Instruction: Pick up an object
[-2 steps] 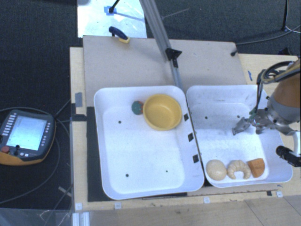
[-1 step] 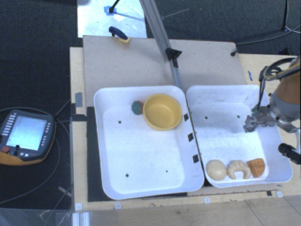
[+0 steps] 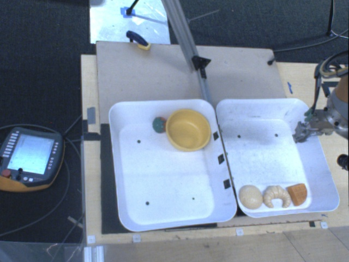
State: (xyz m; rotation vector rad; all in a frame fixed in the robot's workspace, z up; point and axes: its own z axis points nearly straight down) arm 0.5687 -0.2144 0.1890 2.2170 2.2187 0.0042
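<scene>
I see the tool (image 3: 303, 131) at the right edge of the frame, over the right bin's (image 3: 262, 146) right rim; I cannot tell how it is set. An egg (image 3: 251, 196), a croissant (image 3: 277, 196) and an orange block (image 3: 298, 194) sit in a row along that bin's lower edge, well apart from the tool. In the left bin (image 3: 163, 201), upper centre, a yellow bowl (image 3: 188, 130) touches a small green ball (image 3: 158, 125).
</scene>
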